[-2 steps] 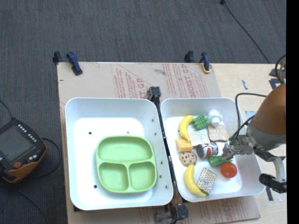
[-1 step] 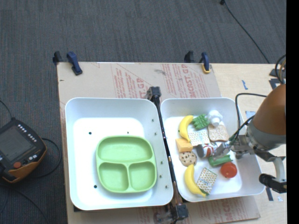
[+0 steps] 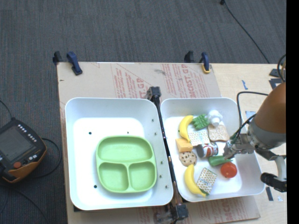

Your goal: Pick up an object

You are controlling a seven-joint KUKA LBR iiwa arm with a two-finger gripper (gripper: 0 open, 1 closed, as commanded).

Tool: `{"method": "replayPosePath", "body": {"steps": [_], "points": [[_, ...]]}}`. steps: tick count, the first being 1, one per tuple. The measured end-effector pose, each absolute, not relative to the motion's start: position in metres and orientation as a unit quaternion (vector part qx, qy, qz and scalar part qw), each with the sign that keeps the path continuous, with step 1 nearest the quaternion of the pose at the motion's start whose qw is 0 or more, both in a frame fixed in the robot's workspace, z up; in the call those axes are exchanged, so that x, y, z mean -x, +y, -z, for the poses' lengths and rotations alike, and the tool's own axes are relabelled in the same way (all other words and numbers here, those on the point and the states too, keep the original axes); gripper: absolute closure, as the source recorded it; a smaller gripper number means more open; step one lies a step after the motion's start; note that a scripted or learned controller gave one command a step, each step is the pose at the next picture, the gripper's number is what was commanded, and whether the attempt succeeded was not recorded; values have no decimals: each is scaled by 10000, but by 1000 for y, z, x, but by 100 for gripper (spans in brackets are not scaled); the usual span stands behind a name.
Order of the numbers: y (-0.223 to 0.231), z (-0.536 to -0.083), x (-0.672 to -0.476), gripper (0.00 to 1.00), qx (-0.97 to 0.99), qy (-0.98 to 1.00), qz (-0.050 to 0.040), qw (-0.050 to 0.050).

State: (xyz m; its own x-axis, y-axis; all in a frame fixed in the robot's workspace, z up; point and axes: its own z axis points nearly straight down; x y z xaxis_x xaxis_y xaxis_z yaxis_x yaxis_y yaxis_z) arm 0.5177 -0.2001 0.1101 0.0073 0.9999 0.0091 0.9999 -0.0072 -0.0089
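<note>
The left bin carries a green divided tray. The right bin holds the toy food. There the gripper sits low, right above a green vegetable next to a red tomato; whether it grips anything, I cannot tell.

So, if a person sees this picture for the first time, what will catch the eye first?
Probably the light green divided plate, alone in the left bin. Next, the crowd of toy food in the right bin: two bananas, a red tomato, a cookie. The gripper reaches in from the right, low over the green vegetable.
</note>
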Motion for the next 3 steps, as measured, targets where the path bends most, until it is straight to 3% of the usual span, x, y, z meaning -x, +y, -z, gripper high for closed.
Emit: {"method": "replayPosePath", "body": {"steps": [1,2,3], "points": [[-212,-87,-607,100,7065,-7077,-6,14],[-209,-86,-608,0,7056,-7086,14,57],[-147,-87,-574,0,7064,-7078,-9,29]]}}
